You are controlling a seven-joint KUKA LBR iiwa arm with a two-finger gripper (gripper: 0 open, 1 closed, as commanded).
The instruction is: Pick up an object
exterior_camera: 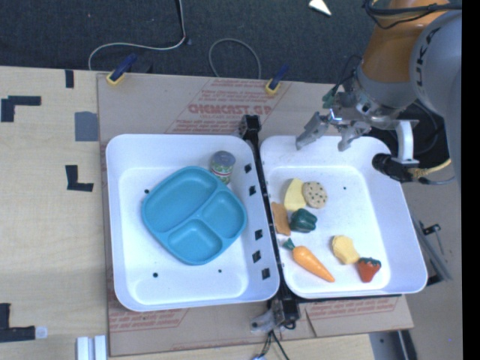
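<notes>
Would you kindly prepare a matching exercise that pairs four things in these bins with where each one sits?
Things:
1. blue divided plate
2. small can
3. carrot
4. strawberry

Places:
A. near corner of the right bin, beside the yellow piece
B. middle of the left bin
C. near edge of the right bin, below the green pepper
D. far side of the left bin, next to the plate's rim

Pairs: 1-B, 2-D, 3-C, 4-A

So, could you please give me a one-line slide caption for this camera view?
Gripper open above the right bin's far rim; toy food inside, blue tray in the left bin.
</notes>
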